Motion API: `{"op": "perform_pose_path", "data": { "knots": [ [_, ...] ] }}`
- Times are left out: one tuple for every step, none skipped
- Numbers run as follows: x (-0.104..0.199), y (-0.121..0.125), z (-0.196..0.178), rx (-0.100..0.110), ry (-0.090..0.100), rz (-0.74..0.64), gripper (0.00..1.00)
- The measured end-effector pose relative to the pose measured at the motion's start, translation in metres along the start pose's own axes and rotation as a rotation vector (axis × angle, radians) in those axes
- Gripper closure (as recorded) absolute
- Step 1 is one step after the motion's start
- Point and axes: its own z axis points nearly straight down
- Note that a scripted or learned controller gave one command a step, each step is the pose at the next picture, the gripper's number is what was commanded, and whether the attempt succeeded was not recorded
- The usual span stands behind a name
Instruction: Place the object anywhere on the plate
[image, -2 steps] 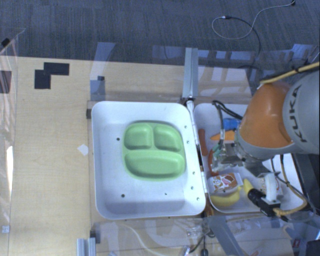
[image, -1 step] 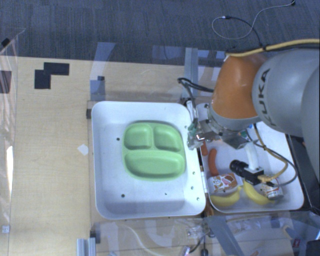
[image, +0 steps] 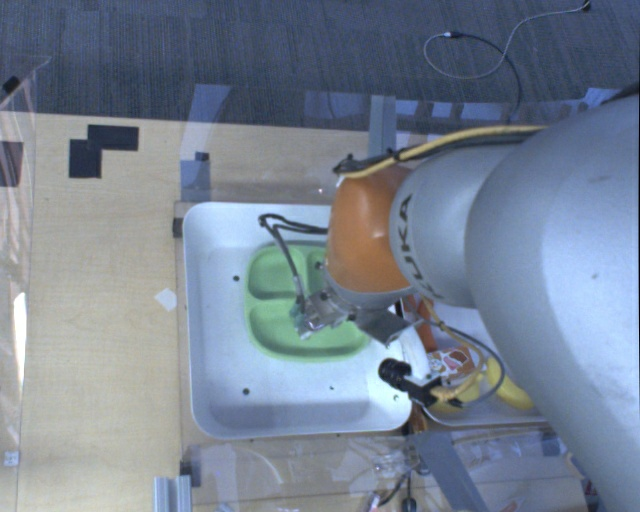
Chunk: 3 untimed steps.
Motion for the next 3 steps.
{"op": "perform_pose_path", "data": {
  "knots": [
    [0.030,0.009,-0.063,-0.003,-0.001,-0.012,1.00],
    [0.000,0.075,-0.063,-0.003,-0.002,-0.015,1.00],
    [0.081,0.023,-0.052,-0.001,0.000,-0.055,1.00]
  ]
}}
